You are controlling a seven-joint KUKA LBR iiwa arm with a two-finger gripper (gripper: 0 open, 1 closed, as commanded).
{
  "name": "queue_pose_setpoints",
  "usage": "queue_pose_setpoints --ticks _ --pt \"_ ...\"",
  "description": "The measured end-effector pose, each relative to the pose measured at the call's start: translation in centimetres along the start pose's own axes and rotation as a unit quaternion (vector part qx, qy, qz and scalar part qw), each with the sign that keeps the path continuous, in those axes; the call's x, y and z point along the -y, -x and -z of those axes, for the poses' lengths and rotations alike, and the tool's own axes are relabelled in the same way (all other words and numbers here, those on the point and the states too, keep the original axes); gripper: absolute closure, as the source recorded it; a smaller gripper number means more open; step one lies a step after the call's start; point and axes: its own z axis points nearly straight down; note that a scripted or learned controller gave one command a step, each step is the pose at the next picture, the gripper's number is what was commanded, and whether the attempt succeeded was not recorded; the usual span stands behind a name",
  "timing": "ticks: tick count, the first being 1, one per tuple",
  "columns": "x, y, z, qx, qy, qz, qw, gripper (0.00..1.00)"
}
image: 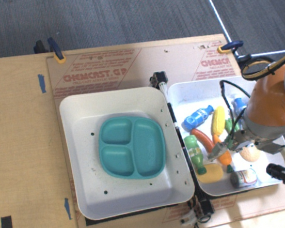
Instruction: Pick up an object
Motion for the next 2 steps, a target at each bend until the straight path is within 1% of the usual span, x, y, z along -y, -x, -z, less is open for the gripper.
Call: queue_pose_setpoints --ticks 1,2 --pt "-0.08 0.0 0.98 0.0 0.001 0.0 1.0 1.0" --pt "-0.08 0.0 0.98 0.0 0.001 0.0 1.0 0.0"
